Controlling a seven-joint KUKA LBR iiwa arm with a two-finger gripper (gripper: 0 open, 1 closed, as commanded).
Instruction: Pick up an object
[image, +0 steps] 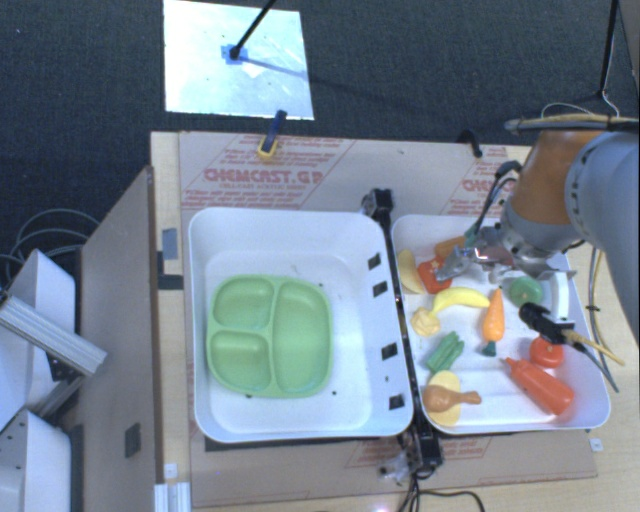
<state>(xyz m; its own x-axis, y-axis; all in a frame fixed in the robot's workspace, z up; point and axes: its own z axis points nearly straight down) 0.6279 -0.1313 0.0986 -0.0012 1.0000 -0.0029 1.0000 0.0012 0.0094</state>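
Metal two-finger pincer (462, 256) low in right shallow white bin (598, 405), beside red plastic pepper (433, 277) and yellow plastic banana (461, 298); grip state impossible to tell. Green divided plate (269, 335) in left white bin (225, 240).

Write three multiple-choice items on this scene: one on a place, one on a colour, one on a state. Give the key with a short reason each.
1. Where does the green tray lie?
A. in the left bin
B. in the right bin
C. on the floor

2. What colour is the banana?
A. blue
B. yellow
C. black

3. How does the tray sit?
A. upside down
B. on its edge
C. flat, hollows up

Key:
1 A, it lies inside the left bin's walls.
2 B, it lies yellow among the toy food, beside the carrot.
3 C, its three hollows face the camera.
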